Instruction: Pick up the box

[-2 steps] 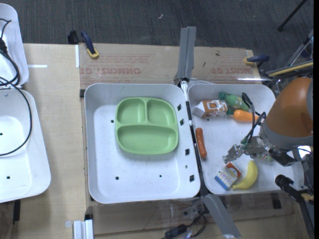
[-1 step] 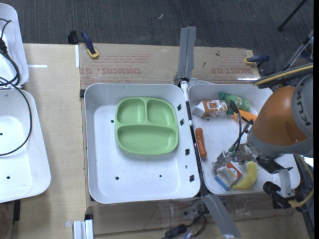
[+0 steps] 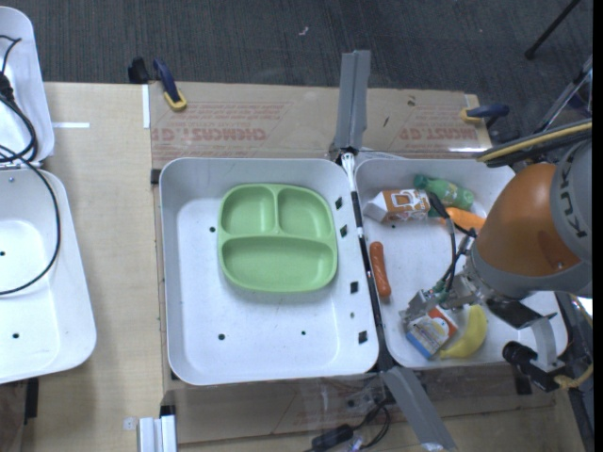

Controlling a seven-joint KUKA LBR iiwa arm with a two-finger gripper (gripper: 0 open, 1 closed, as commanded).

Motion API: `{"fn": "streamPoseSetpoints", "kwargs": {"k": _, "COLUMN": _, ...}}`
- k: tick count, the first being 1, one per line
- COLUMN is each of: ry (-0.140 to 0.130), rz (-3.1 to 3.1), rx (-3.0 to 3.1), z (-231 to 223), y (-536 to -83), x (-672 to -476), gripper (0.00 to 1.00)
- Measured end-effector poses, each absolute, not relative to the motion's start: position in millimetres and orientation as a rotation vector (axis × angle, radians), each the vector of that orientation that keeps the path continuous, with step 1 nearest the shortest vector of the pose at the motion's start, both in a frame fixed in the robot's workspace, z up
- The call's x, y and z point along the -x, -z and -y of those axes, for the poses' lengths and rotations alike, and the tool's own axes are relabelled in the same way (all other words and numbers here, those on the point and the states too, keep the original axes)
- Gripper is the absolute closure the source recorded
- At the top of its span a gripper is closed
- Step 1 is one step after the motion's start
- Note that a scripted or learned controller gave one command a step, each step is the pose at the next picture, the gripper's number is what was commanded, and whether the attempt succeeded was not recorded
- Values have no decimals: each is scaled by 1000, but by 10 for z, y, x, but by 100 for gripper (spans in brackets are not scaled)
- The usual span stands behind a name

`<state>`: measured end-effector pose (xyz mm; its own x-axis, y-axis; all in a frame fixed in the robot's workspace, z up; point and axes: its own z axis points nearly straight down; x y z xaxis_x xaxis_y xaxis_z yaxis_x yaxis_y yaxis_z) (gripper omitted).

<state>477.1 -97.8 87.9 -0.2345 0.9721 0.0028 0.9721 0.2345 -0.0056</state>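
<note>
Grey robot arm with an orange band (image 3: 528,224) reaches into the right-hand shallow white bin (image 3: 400,351), its end effector (image 3: 435,299) low over a small flat packet (image 3: 431,330); how far it is open cannot be told.

The small orange-and-white carton box (image 3: 403,205) lies near the bin's far wall, well apart from the end effector. Around it: a green plastic item (image 3: 445,191), an orange carrot-like piece (image 3: 464,218), a red sausage-shaped toy (image 3: 380,268), a yellow banana (image 3: 470,335). A green divided plate (image 3: 278,238) sits in the left white bin (image 3: 188,347). Red print on the tabletop's cardboard (image 3: 245,121) is too blurred to read with confidence.
</note>
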Motion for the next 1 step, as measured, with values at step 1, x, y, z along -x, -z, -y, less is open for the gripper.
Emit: {"fn": "streamPoseSetpoints", "kwargs": {"k": 1, "ry": -6, "rz": 2457, "rx": 1945, "z": 987, "y": -940, "x": -4778, "gripper": 100}}
